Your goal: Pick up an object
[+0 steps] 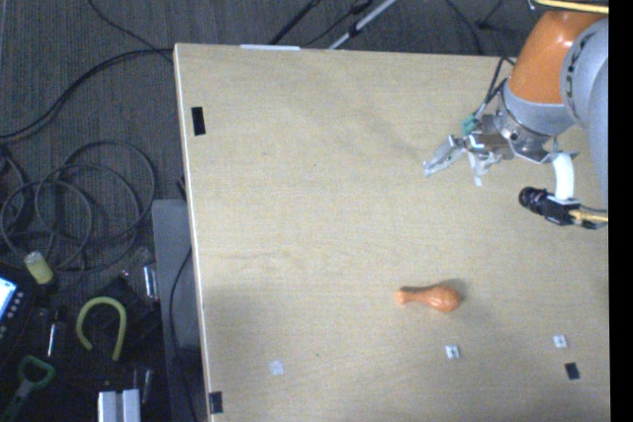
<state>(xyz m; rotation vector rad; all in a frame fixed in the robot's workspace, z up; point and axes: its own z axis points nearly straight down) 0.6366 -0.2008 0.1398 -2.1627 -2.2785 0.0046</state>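
My claw point(453, 157) hangs over the far right part of the tan bench top point(316, 212), its fingers spread wide with nothing between them, pointing left. My grey arm point(554, 64), with its orange band, comes in from the right. The orange, pear-shaped object point(431, 297) lies on the bench nearer the camera, well apart from my claw. Black cables point(79, 183) coil on the floor at left.
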